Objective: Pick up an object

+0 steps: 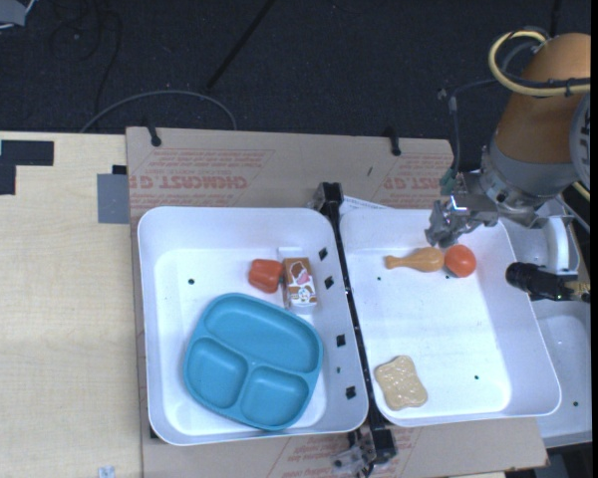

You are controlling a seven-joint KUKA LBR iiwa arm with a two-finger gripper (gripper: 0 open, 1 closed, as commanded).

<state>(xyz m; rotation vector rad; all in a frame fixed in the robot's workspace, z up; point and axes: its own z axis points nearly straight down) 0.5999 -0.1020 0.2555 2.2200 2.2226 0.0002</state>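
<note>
In the right bin [498, 366] a tan chicken drumstick [417, 260] lies near the back wall, with a small red-orange ball [460, 261] touching its right end. A beige slice of toast [401, 382] rests near the front. My gripper [445, 229] hangs just above and behind the drumstick and ball, at the bin's back edge. The left bin [169, 267] holds a blue divided plate [251, 360], a red block [265, 275] and a small printed carton [299, 283].
A black divider [341, 307] runs between the two bins. Brown cardboard [239, 172] lies under them. The arm's orange band [538, 88] and cables stand at the right, above the right bin's far corner.
</note>
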